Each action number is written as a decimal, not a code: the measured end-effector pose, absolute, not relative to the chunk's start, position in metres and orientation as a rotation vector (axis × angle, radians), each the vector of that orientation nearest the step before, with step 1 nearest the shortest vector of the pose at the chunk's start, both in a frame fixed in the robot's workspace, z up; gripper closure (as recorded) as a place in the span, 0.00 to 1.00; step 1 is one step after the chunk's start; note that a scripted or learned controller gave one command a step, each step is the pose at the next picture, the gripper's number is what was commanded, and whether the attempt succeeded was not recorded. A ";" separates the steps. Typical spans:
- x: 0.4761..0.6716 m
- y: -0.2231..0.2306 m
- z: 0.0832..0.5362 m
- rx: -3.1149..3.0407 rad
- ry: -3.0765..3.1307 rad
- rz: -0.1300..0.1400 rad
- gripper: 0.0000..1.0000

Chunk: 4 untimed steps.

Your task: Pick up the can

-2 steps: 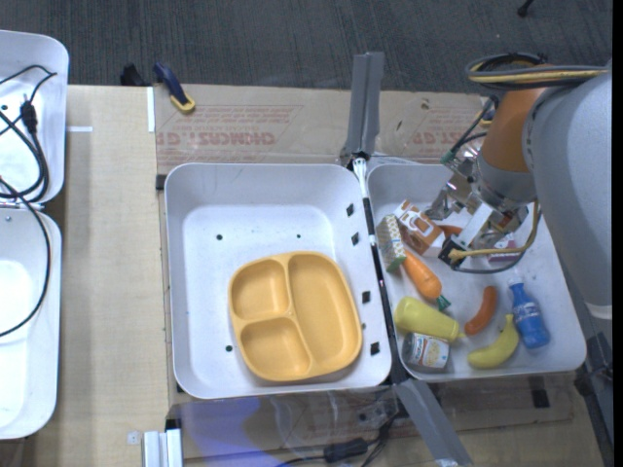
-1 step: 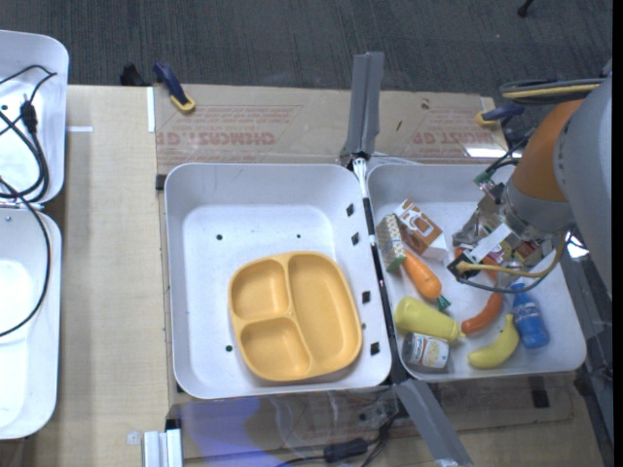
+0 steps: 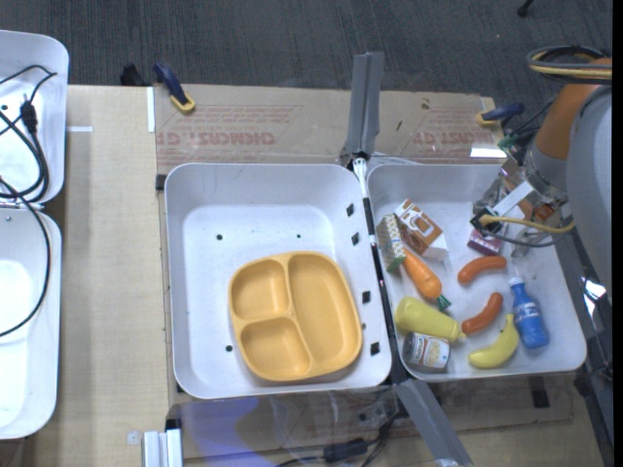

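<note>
Cardboard printed with reversed lettering backs two white bins. On its side in the right bin's (image 3: 574,353) front-left corner lies the can (image 3: 426,350) — well apart from the gripper (image 3: 492,218) at the back-right, whose jaw state I cannot tell. Beside the can lie a mustard bottle (image 3: 426,317) and a banana (image 3: 496,346) — its label unreadable.
</note>
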<state>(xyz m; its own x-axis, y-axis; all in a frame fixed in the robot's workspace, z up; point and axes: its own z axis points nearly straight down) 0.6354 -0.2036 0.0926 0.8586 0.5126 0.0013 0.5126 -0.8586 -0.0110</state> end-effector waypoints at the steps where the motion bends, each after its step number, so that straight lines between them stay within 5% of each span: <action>1: 0.609 -0.204 0.142 -3.036 -0.801 0.005 0.00; 2: 0.606 -0.121 0.091 -2.986 -0.972 0.006 0.00; 3: 0.652 -0.169 0.135 -2.936 -1.121 0.002 0.00; 4: 0.611 -0.191 0.097 -3.087 -0.587 -0.009 0.00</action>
<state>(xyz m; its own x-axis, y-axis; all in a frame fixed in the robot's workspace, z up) 0.6114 -0.1907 0.0966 0.9302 0.3669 0.0053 0.3669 -0.9303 0.0015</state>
